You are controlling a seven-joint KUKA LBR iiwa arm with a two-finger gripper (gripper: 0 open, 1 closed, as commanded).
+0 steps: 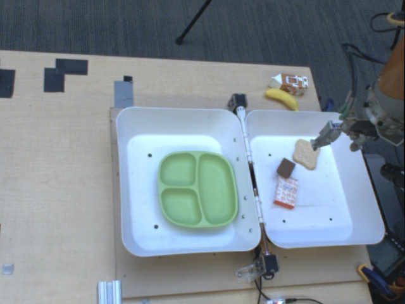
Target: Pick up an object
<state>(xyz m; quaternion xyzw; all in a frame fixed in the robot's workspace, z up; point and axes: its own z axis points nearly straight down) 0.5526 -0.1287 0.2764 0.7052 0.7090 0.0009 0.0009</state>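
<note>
The toast slice [305, 154] lies in the right bin [364, 223], far of the brown block [286, 167], with the pincer [321, 138], fingers apart and empty, just beside its far-right edge; better to center over it before closing.

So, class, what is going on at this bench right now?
A robot arm reaches in from the right, its gripper poised over the right bin, just beside a tan bread-like piece. A small brown block and a red-and-white packet lie nearby. The left bin holds a green divided plate. Nothing has been lifted.
</note>
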